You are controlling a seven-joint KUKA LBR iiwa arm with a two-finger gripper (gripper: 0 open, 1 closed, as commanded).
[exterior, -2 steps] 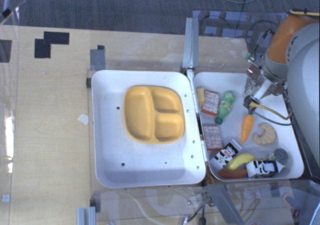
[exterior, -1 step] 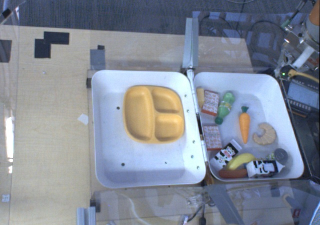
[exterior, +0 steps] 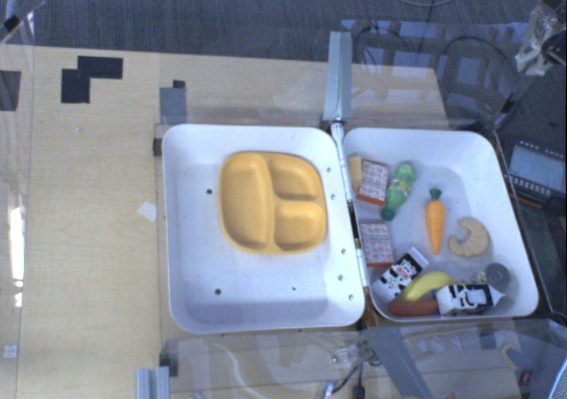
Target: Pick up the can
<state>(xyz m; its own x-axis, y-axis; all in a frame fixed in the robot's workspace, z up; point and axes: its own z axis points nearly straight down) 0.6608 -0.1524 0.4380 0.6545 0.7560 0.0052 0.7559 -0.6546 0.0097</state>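
The can (exterior: 497,277) is small and grey with a round dark top. It stands in the front right corner of the right bin (exterior: 507,177), beside a black-and-white carton (exterior: 464,298) and just in front of a croissant (exterior: 469,237). My gripper (exterior: 537,37) is far off at the view's top right, beyond the bin's back right corner and well clear of the can. It is small and blurred there.
The right bin also holds a carrot (exterior: 435,221), a green bottle (exterior: 398,191), two cracker packets (exterior: 373,181), a banana (exterior: 426,284), a sausage (exterior: 412,307) and another carton (exterior: 400,274). A yellow divided plate (exterior: 270,202) lies in the left bin (exterior: 190,238). Cables run at the back right.
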